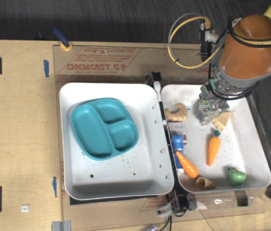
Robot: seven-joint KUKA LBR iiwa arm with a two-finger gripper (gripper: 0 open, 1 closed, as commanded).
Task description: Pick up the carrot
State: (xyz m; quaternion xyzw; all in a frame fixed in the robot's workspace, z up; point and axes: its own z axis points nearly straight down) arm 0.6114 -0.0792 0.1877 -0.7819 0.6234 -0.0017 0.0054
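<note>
On the bench, two shallow white bins sit side by side, touching along their inner walls.

Left bin (pixel 78 177): holds one teal divided plate (pixel 104 127) with three compartments, lying flat toward the far half of the bin.

Right bin (pixel 258 143): holds several small items.
- Carrot (pixel 214 148), orange with a green top, lying near the bin's middle, green end pointing away from the camera, untouched.
- Second orange carrot-like piece (pixel 187 165), near the left wall, lying at a slant.
- Tan croissant-shaped piece (pixel 176 112), toward the far left corner.
- Pale wedge (pixel 221 120), just beyond the carrot's green top.
- Blue item (pixel 177 142) beside the left wall, with a red-and-white packet (pixel 176 127) just beyond it.
- Green rounded piece (pixel 237 176), near the front right corner.
- Brown cone-like piece (pixel 203 182), at the front wall.

Gripper (pixel 209 109): metallic, hanging over the far part of the right bin, just beside the pale wedge and apart from the carrot. Whether its pincer is open or closed cannot be told; nothing is seen held.

Arm (pixel 251 47): orange band visible, reaching in from the right.
</note>
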